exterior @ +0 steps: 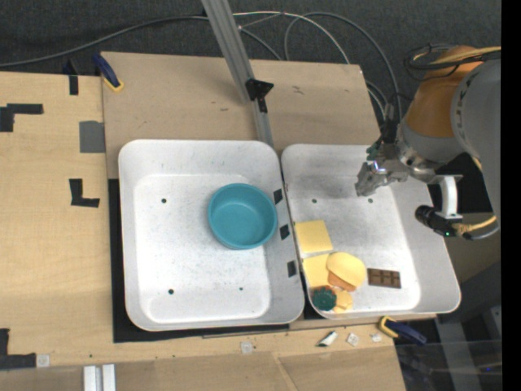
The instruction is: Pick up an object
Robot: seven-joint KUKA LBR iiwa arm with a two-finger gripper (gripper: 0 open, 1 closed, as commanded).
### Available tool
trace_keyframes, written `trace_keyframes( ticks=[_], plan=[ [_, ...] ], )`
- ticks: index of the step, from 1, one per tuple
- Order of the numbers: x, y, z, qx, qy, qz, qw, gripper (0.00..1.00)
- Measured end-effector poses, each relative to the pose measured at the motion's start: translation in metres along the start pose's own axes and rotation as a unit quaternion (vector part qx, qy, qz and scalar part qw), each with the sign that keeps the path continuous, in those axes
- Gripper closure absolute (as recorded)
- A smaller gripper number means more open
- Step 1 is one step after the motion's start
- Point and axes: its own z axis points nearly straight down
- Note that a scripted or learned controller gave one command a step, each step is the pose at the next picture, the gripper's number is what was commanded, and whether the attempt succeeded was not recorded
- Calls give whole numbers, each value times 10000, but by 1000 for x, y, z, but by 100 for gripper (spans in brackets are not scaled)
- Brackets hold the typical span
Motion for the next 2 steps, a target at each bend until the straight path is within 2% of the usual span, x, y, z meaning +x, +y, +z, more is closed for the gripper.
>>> trace_keyframes(
  ticks=[1, 2],
  plan=[
    [4, 0, -63, -14, -4, -4, 10000, 100],
    [5, 1, -91, 1, -1, -1, 10000, 100]
  ],
)
